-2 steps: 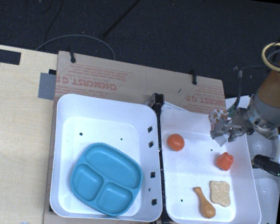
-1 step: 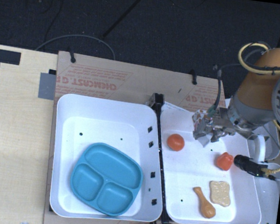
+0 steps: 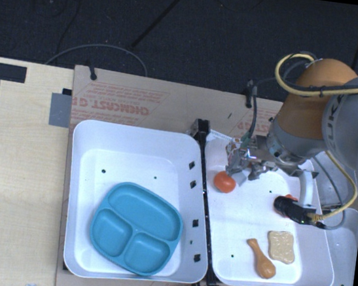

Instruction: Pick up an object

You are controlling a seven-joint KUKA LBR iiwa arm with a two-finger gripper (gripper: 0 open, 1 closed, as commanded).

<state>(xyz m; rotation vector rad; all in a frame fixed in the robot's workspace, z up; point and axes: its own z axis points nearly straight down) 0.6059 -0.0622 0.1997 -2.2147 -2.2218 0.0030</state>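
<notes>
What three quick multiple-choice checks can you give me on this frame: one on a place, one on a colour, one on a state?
1. Where does the tomato lie?
A. In the right bin, near the divider
B. On the blue tray
C. On the bench outside the bins

2. What colour is the sectioned tray in the left bin?
A. Red
B. Blue
C. Yellow

3. How does the gripper stand to the tomato?
A. It holds the tomato high over the left bin
B. It is just above and beside the tomato
C. It presses on the toast

Answers:
1 A: the tomato sits in the right bin, by the divider.
2 B: the tray is plainly blue.
3 B: the gripper is beside the tomato; the toast lies apart, nearer the front.
</notes>
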